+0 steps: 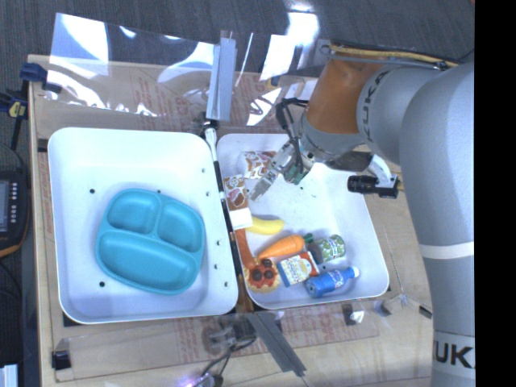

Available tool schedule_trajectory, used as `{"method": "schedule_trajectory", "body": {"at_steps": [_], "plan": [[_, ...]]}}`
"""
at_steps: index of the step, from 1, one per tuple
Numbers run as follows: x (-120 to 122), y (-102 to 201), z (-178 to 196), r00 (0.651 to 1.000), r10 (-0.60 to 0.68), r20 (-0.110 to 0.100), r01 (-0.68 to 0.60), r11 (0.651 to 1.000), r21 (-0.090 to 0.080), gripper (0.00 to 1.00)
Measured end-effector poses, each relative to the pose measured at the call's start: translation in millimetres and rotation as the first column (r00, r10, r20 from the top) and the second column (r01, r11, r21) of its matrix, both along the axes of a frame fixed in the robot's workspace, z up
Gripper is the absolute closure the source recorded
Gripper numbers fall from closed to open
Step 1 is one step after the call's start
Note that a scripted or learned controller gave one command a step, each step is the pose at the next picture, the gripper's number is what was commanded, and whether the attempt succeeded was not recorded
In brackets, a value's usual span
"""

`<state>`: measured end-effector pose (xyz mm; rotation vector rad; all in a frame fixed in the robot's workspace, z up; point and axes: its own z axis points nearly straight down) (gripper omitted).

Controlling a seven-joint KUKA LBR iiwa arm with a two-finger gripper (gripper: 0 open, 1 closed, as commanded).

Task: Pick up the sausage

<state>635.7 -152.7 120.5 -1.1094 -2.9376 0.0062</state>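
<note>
Arm (pixel 403 127): the grey arm reaches in from the right, over the back half of the right bin (pixel 367 216), with its wrist angled down and to the left.
Left bin (pixel 81 160): it carries a blue divided plate (pixel 151 239), well apart from the work, so it is no obstacle.
Step in hand: I'd call this the approach. The sausage is not gripped yet, and nothing looks lifted.
Gripper (pixel 264 186): it hangs low near the bin's back-left corner, just beside two brown-patterned packets (pixel 258 165). From here I cannot tell whether it is spread or closed, and I see nothing held in it.
Sausage (pixel 241 248): I take it to be the slim dark red-brown piece lying along the right bin's left wall, nearer the front than the gripper.
Next move: the gripper probably has to travel toward the front along that wall, turn to straddle the sausage across its width, then come down. The wall leaves little room on one side.
Banana (pixel 266 226): it lies just beside the sausage's upper end and is the likeliest thing to be nudged or grabbed by mistake.
Carrot (pixel 282 247): it sits close on the sausage's right, narrowing the gap.
Pizza slice (pixel 262 275): it sits at the sausage's front end, touching or nearly so.
Carton, can, bottle: a red carton (pixel 297 268), a green can (pixel 326 248) and a blue bottle (pixel 330 280) cluster at the front right, off the likely path.
</note>
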Motion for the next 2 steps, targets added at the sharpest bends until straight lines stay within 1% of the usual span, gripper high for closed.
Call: {"method": "schedule_trajectory", "body": {"at_steps": [1, 2], "plan": [[-50, -45, -28, 0.971, 0.238, 0.003, -0.238, 0.971, 0.003, 0.0], [-17, -57, 19, 0.895, -0.446, 0.003, 0.446, 0.895, 0.003, 0.0]]}}
